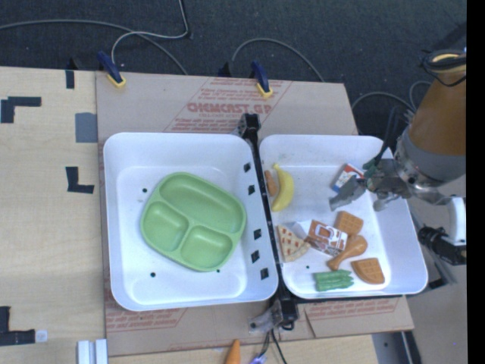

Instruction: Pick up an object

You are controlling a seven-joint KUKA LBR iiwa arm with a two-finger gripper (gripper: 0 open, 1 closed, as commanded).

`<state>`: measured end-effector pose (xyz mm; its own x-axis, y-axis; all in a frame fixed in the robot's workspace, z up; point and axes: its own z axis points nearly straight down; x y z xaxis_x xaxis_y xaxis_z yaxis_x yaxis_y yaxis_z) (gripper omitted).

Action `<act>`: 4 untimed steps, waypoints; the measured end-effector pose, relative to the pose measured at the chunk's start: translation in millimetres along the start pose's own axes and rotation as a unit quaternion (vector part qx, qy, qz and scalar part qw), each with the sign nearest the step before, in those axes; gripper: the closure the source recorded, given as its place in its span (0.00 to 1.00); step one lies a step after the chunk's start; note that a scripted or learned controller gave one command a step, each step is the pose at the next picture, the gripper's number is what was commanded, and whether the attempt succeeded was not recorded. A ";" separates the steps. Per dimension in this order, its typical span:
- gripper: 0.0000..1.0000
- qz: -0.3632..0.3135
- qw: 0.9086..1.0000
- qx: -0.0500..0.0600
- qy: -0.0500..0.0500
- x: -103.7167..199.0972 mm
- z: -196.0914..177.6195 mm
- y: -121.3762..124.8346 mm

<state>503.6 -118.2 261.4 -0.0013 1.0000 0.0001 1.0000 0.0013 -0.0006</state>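
Observation:
My gripper [362,198] hangs over the upper right part of the right bin [413,268], open, with nothing between its fingers. A small red, white and blue carton [347,176] lies just beside its left finger. An orange waffle piece [349,222] sits right below the gripper. Further left are a yellow banana [283,188], a pizza slice [290,243] and a brown and white packet [327,237]. Along the front lie a chicken drumstick [350,252], an orange toast piece [368,270] and a green pod [333,280].
The left bin [114,203] holds a green divided plate [193,221]. A black divider clip strip [259,203] runs between the bins. Cables and blue-yellow clamps [261,80] lie behind the bins on the cardboard sheet.

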 end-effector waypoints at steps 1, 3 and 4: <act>0.00 0.001 1.000 0.002 0.001 -20.8 127.3 -9.3; 0.00 0.000 1.000 -0.004 -0.001 11.6 174.5 89.2; 1.00 -0.001 1.000 -0.003 0.000 11.7 164.1 89.1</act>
<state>592.5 -106.3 97.2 -0.0028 1.0000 -0.0008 1.0000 0.0028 0.0046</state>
